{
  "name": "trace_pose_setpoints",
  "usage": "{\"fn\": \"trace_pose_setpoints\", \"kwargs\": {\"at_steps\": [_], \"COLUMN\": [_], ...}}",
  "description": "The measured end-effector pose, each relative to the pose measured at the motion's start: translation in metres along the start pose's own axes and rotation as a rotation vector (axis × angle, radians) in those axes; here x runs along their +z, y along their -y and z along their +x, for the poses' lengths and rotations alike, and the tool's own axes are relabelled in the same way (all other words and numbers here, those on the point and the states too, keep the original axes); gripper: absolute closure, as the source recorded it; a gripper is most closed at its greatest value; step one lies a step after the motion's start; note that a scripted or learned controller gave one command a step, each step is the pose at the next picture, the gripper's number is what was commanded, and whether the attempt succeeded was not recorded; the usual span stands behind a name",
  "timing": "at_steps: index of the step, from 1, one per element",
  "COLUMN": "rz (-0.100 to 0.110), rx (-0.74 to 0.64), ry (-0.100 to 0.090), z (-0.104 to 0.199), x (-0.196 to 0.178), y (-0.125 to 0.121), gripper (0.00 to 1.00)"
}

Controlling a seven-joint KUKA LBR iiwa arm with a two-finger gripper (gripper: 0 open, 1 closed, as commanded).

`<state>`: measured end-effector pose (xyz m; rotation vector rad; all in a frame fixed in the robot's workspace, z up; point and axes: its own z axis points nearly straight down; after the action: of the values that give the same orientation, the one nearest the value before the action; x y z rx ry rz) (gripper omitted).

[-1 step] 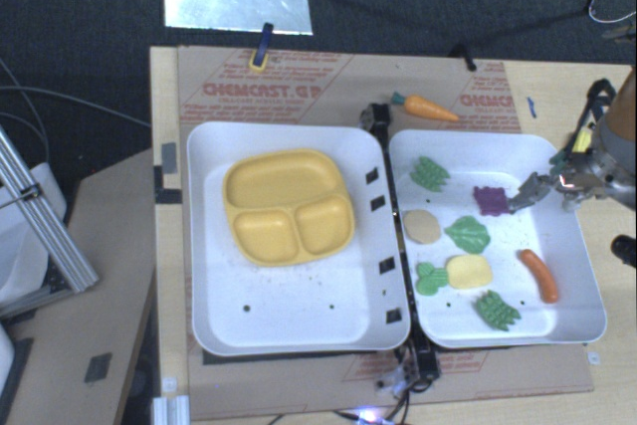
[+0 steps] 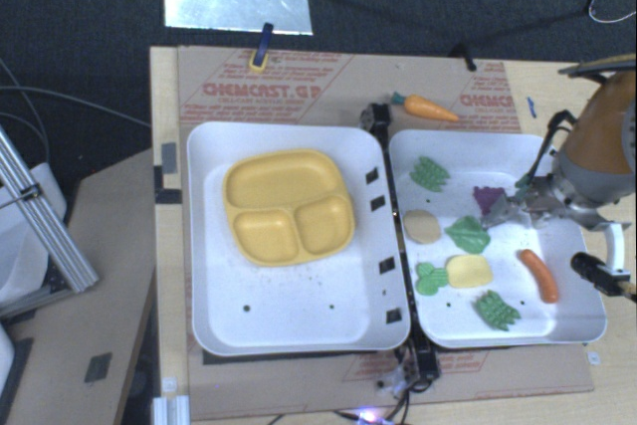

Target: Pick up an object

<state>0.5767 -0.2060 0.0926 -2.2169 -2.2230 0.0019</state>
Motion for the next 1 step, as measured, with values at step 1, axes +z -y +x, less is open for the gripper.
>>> {"fn": "trace_pose_setpoints", "kwargs": {"at_steps": [1], "rz": [-0.012], "rx": [-0.006], "ry": [0.003], "z": [0.0148], "x": [0.0068], "y": [-0.0791], "gripper": [0.0]}}
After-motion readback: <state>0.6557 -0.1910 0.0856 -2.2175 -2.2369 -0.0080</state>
